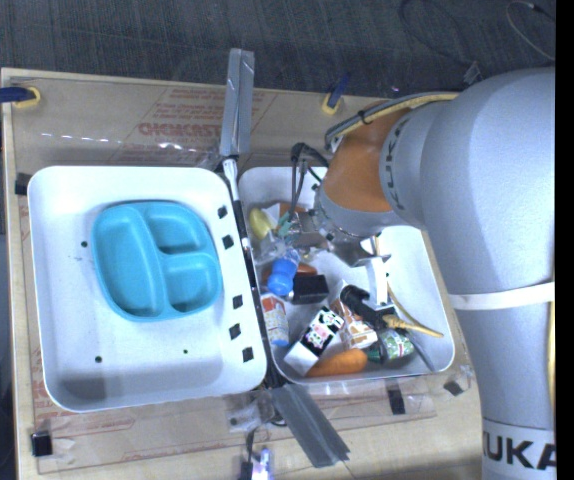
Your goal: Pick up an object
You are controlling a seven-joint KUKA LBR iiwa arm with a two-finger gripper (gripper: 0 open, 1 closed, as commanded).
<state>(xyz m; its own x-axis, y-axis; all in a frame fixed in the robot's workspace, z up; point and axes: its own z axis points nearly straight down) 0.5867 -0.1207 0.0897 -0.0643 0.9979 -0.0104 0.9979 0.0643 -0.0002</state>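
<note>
The right bin (pixel 422 278) holds a heap of small objects: a blue piece (pixel 281 277), a black block (pixel 309 287), a black-and-white patterned box (pixel 318 333), an orange carrot-like piece (pixel 336 362), a yellow item (pixel 259 222) and a green-labelled can (pixel 395 347). The arm's orange-banded wrist (pixel 359 173) hangs over the back of this bin. My gripper (pixel 297 230) reaches down to the left, among the objects near the yellow item; its tips are buried in the clutter.
The left bin (pixel 62 338) holds a blue divided tray (pixel 157 257). A metal divider bar (pixel 235 108) runs between the bins. The arm's large grey body (pixel 497 218) covers the right side of the bench. Blue clamps (pixel 7 96) sit at the bench edge.
</note>
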